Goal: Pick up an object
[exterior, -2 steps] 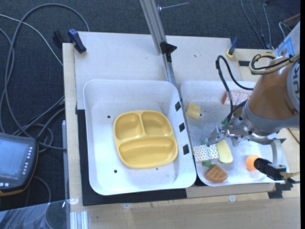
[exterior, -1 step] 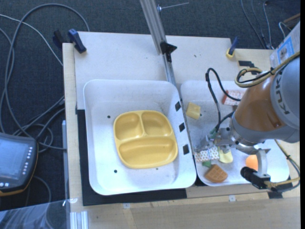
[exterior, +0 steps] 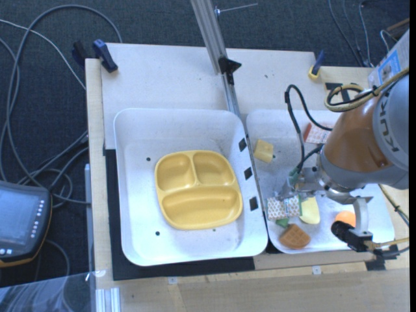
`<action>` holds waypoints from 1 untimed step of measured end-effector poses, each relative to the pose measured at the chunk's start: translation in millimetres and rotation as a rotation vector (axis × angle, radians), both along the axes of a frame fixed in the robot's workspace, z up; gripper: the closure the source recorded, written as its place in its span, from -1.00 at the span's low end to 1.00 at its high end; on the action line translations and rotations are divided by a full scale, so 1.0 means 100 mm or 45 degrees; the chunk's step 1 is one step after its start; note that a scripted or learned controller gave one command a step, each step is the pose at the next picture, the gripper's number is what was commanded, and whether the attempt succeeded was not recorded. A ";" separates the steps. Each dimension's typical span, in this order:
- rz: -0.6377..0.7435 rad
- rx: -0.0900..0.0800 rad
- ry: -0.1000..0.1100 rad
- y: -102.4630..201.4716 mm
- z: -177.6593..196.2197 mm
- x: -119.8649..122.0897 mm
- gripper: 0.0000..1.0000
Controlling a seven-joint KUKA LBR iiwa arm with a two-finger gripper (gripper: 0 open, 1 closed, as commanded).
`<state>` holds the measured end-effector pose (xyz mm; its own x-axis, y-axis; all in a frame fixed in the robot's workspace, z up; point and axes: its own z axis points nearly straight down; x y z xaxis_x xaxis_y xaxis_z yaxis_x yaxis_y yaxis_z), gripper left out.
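We see jaws (exterior: 300,186) low over right bin (exterior: 286,119), near its front edge; cannot tell their state. Checkered packet (exterior: 283,207) lies just frontward of them, pale slice (exterior: 311,210) touching beside it, waffle (exterior: 294,237) nearer front edge

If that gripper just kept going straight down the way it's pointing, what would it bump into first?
Probably the patterned packet or the pale yellow piece beside it, both lying under the gripper in the right bin. Depth is hard to judge here.
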<state>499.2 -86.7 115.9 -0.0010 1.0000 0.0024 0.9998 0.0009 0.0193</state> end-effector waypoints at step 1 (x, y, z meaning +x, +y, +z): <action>0.001 -0.005 0.014 -0.02 0.64 0.04 1.00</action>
<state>502.9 -89.1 179.7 -0.0016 1.0000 -0.0012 1.0000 0.0016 0.0079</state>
